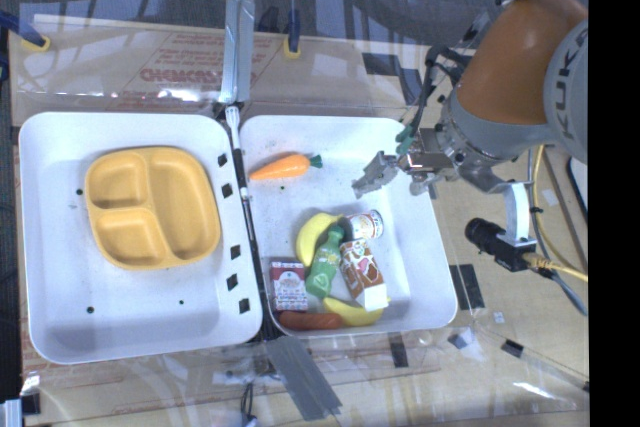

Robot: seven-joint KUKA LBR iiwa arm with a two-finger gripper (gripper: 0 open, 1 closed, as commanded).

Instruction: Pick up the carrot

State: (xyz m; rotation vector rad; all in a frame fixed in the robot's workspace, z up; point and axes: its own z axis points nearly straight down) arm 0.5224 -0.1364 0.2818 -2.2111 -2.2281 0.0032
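Two white bins side by side on the bench, with the carrot (281, 167) lying on its side in the right bin (425, 245), up near the far left corner, orange body pointing left and green top pointing right. Not touching anything else in there. Gripper (370, 178) hovering over the same bin, off to the right of the carrot and clearly apart from it, nothing between the fingers; can't really tell if they're spread or pressed together from this angle. Cluttered pile toward the near side of that bin: a banana (311, 233), a green bottle (326, 267), a small can (365, 225), a little carton (364, 276), a red box (288, 286). Over in the left bin (50, 295), just a yellow divided plate (151, 207) sitting flat.
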